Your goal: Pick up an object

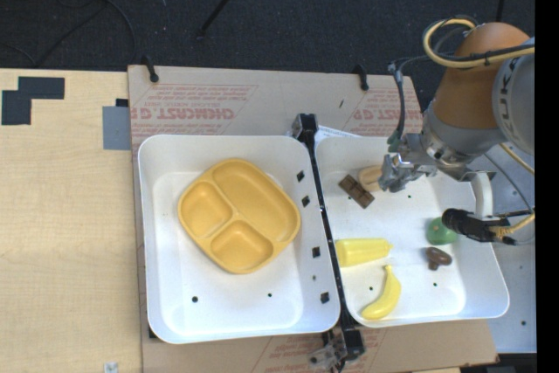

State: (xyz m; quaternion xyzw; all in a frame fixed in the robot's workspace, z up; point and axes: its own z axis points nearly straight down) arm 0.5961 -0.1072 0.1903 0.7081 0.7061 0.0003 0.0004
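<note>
Brown block [355, 189] — right bin [472, 297] | gripper [393, 176] just beside — open/closed: cannot tell

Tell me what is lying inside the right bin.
In the right bin: a banana, yellow block, brown block, green object, small brown piece. The gripper covers part of a tan piece.
</note>
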